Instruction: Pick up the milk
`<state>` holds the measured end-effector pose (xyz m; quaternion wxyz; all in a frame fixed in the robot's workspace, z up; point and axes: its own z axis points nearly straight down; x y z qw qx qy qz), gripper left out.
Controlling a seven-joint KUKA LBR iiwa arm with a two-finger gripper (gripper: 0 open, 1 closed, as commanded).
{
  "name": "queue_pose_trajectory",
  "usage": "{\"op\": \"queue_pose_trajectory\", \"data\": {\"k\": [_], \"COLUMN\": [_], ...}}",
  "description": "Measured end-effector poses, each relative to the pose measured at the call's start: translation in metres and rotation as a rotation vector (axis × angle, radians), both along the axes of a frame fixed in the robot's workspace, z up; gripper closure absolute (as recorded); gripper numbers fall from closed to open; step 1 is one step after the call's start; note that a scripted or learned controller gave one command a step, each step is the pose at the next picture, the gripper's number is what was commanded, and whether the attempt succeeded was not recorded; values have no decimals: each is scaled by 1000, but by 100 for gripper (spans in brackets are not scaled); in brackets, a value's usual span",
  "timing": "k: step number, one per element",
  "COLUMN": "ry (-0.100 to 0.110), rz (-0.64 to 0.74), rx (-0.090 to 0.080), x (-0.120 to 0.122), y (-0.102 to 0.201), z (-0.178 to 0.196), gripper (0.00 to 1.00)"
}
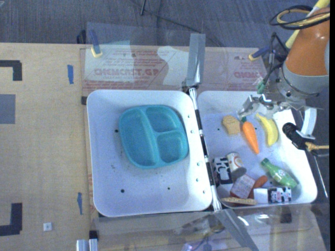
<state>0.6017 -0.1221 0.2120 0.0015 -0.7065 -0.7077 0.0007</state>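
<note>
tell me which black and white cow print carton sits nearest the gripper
The cow-print carton by the bins' divider; the other carton lies at the bin's bottom edge, farther from the gripper.

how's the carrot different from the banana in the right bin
The carrot is orange and tapers to a point; the banana is yellow and gently curved. The carrot lies nearer the bin's middle, beside a tan piece of food; the banana lies farther right, toward the arm. The carrot's thick end sits just below the gripper; the banana's top end is right of it. Both lie flat in the right bin, roughly parallel.
</note>
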Motion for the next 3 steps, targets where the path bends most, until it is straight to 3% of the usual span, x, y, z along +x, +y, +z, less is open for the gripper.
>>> {"op": "queue_pose_trajectory", "data": {"k": [1, 2, 3], "ry": [-1, -3, -7], "rz": [87, 154, 130], "rx": [0, -1, -6], "x": [-44, -100, -120], "y": [17, -86, -25], "z": [-80, 33, -100], "gripper": [0, 0, 0]}}
